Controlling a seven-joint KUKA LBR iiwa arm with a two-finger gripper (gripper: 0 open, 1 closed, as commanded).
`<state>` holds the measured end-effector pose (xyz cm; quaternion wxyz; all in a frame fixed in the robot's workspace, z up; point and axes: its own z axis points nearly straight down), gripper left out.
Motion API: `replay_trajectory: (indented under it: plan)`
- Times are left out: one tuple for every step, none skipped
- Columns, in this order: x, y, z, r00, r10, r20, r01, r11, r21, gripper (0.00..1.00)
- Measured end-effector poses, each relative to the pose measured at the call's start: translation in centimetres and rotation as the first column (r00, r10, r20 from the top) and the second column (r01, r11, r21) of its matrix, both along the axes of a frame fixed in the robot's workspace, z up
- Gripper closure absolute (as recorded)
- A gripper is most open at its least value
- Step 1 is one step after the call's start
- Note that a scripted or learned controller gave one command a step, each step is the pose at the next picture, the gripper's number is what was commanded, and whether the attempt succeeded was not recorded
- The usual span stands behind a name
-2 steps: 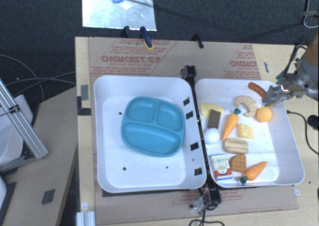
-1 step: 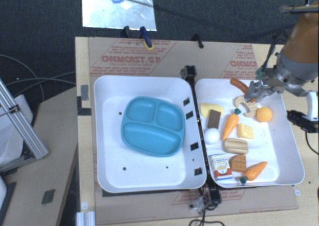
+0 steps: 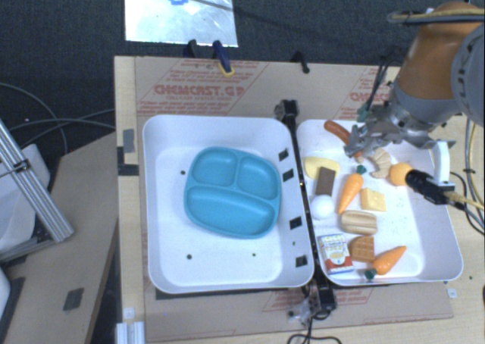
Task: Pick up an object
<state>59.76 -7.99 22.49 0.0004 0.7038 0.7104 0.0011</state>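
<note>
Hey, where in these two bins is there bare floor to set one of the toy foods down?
Left bin: bare floor rings the blue divided plate, widest along the near wall and left side. Right bin: crowded from the sausage down to the carrot; a bare strip remains along its right wall, beside the cracker.

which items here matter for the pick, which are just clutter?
Job:
gripper, over the right bin
toy food in it: sausage, two carrots, egg, bread roll, waffle

Lying about:
blue divided plate in the left bin
</note>
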Motion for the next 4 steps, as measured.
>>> replay_trajectory:
  plan:
    - [0.7, 4.8, 0.9, 1.0, -0.001, 0.0, 0.001, 1.0, 0.0, 1.0]
    - [1.2, 10.2, -0.3, 1.0, -0.002, -0.001, 0.002, 1.0, 0.0, 1.0]
    - [3.3, 15.8, -0.7, 1.0, 0.0, 0.001, 0.0, 1.0, 0.001, 1.0]
    - [4.0, 19.2, -0.8, 1.0, -0.002, 0.0, 0.002, 1.0, 0.001, 1.0]
